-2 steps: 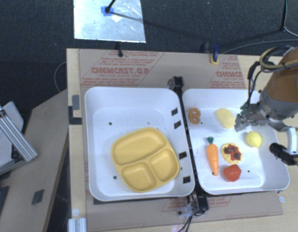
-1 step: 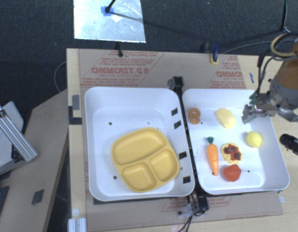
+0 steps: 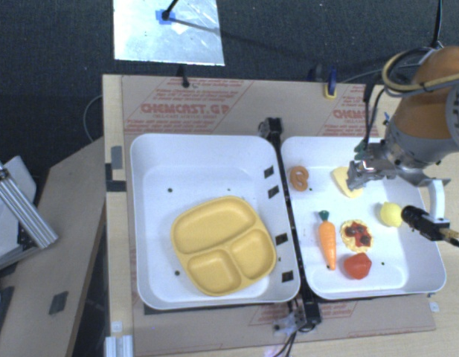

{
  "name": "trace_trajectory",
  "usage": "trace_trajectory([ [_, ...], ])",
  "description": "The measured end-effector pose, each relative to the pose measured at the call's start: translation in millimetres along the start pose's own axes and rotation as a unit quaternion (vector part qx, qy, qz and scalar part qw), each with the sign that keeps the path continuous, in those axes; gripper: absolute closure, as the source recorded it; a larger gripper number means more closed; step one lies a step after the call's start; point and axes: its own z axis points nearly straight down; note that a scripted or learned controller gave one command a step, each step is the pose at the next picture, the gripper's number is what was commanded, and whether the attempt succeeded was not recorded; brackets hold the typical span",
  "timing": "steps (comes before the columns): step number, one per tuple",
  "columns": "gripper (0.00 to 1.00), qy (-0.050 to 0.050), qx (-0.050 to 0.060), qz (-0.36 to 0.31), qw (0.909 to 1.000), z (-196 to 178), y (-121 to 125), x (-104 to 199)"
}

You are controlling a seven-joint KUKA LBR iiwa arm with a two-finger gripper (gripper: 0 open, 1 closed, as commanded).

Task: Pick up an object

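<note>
My gripper (image 3: 358, 178) hangs low over the back of the right bin (image 3: 408, 281), right above a pale yellow wedge (image 3: 341, 178) that its fingers partly cover. Nothing shows between the fingers. In the same bin lie a small pretzel (image 3: 298, 176), an orange carrot (image 3: 327, 242), a little pizza-like disc with red topping (image 3: 356, 233), a red tomato (image 3: 357, 265) and a yellow lemon (image 3: 390, 214).
The left bin (image 3: 151, 192) holds a yellow divided plate (image 3: 222, 244). A black divider with clips (image 3: 283, 199) runs between the two bins. The arm's grey body and orange band (image 3: 430, 110) stand over the right bin's back right corner.
</note>
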Motion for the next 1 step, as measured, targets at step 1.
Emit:
trace_trajectory([
  [1, 1.0, 0.0, -0.001, 0.0, 1.0, -9.2, 2.4, 49.7],
])
